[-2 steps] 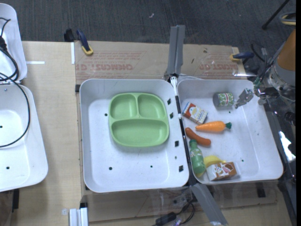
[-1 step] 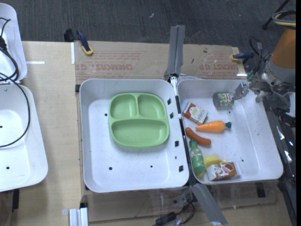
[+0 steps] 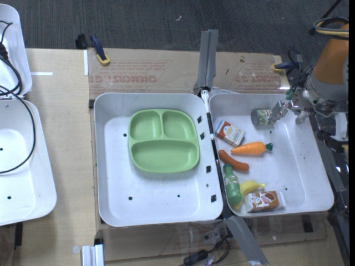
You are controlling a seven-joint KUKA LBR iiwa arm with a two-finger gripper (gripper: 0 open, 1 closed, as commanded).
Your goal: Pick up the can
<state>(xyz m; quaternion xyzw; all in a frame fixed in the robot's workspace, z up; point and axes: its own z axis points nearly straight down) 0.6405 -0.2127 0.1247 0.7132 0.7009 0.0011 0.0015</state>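
**Camera view: can lies in the right bin's far corner, at the gripper**

Camera view looks down on a tan surface [image 3: 61, 71] carrying two shallow white bins side by side. The left bin [image 3: 111, 204] holds a pale green divided plate [image 3: 164, 140] with three compartments. The right bin [image 3: 305, 187] holds the smaller things.

The grey arm [image 3: 331, 65], with its orange band, reaches in from the right, and its gripper [image 3: 284, 108] sits low over the far part of the right bin. Whether the gripper is released or clenched cannot be told here.

The can [image 3: 263, 116] lies on its side near the bin's far wall, just beside the gripper's tip. It looks grey and metallic, with a label showing green and white; finer print is too small to read.

Nearer the camera lie an orange carrot [image 3: 250, 148], a small carton [image 3: 229, 132] in orange and white, a red-brown sausage [image 3: 233, 160], a green bottle [image 3: 232, 187], a yellow banana [image 3: 252, 187] and a brown-and-white box [image 3: 264, 201].
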